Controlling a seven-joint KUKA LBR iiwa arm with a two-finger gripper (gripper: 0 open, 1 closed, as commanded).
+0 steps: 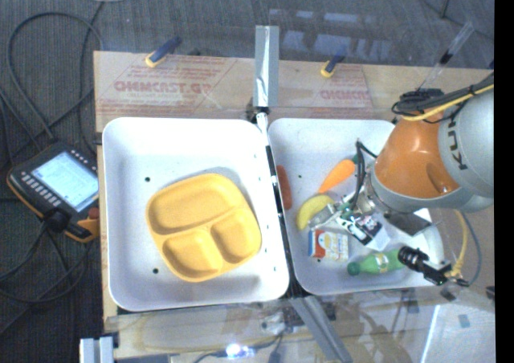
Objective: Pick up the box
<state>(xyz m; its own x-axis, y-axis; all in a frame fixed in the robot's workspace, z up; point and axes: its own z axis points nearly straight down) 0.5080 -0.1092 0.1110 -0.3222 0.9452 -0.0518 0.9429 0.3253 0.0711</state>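
Note:
The box (328, 244), small and white with a red and blue print, lies flat in the right bin (305, 144) near its front. My gripper (356, 220) hangs just over the box's upper right corner, below the orange wrist band. The wrist hides much of the bin's right half. Nothing is visibly held.
A yellow banana (312, 210) lies just behind the box, an orange carrot (336, 175) further back. A green bottle (374, 264) lies on its side at the box's right. A thin red stick (282, 186) rests by the divider. The left bin (128, 144) holds a yellow divided plate (205, 226).

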